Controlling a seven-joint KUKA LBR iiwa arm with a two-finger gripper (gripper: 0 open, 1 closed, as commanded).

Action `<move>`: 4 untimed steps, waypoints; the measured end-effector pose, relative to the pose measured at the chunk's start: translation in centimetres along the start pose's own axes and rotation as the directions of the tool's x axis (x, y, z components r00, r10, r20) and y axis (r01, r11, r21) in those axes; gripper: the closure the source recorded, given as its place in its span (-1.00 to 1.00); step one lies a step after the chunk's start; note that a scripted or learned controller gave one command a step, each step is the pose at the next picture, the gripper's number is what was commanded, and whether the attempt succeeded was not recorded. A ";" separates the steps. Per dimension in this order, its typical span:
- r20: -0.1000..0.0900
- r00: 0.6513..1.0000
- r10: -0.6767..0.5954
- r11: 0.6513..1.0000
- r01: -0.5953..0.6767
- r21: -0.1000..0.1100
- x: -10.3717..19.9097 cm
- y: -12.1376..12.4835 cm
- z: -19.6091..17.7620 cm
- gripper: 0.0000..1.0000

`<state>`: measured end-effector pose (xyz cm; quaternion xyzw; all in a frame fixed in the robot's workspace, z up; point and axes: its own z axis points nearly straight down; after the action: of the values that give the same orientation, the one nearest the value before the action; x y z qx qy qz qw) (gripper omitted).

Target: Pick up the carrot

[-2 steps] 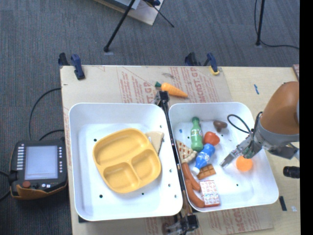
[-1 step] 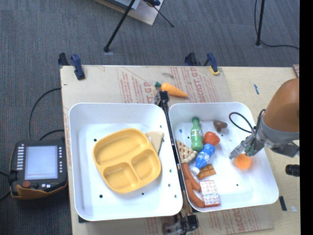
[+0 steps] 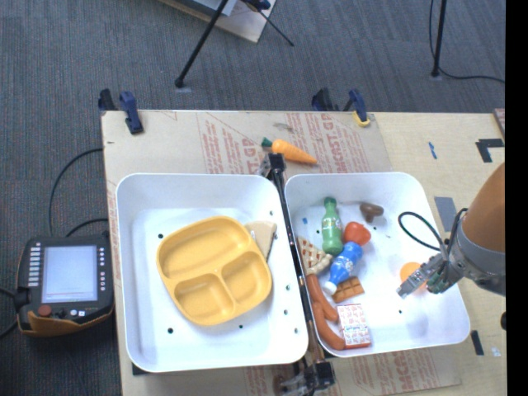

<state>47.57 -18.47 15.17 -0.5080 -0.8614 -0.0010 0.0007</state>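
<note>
Carrot: lies outside both bins, on bench board just behind rim of right bin. Long axis near horizontal, slightly slanted; green top points left, tapered orange tip right and toward bin. Small, smooth, toy-like. Gripper over right part of right bin, well apart from carrot; finger spread: cannot tell.

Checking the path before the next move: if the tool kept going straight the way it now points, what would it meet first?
It points left and slightly down in the view. The tool would probably first meet the small brown chocolate-bar toy, then the blue plastic bottle beside it; depth is unclear. The orange carrot lies outside the bins, off that line.
</note>
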 end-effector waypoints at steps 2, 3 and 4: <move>0.013 0.978 0.209 0.978 -0.209 -0.012 -2.0 2.3 -15.1 1.00; 0.002 0.978 0.208 0.978 -0.208 0.001 -1.7 2.1 -14.4 -1.00; -0.010 0.986 0.165 0.986 -0.165 0.013 -3.5 1.6 -2.7 -1.00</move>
<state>50.63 -20.75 17.82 -0.5775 -0.8164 0.0014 0.0085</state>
